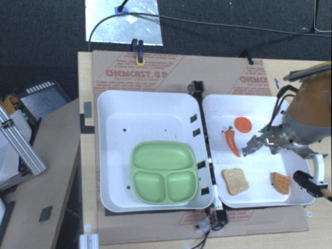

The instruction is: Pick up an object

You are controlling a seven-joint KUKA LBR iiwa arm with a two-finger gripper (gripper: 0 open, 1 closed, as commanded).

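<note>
Nearest the camera, along the lower rim of the right-hand shallow white bin (259, 202), lie two flat food pieces: a tan slice of toy bread (235, 181) towards the bin's inner corner, and a small orange-brown waffle-like wedge (280, 183) well apart from it, close to the bin's right side. Further up in the same bin an orange toy carrot with a green tip (232, 141) lies slightly tilted, and just beside its upper end sits a round red-orange disc, perhaps a tomato slice (243, 124).

Reaching in from the right, the grey arm with its orange band (311, 105) hangs over this bin, and its metal pincer (252, 146) points left, near the carrot's lower end but apart from it. Nothing shows between its tips; whether they are spread or closed cannot be told at this angle and blur.

Left of a dark divider, the second shallow white bin (111, 139) holds a pale green plastic plate with three compartments (164, 171), set towards the bin's lower right.

Both bins rest on brown printed cardboard (171, 69) covering the bench, with a yellow clamp (139, 53) at its far edge.
</note>
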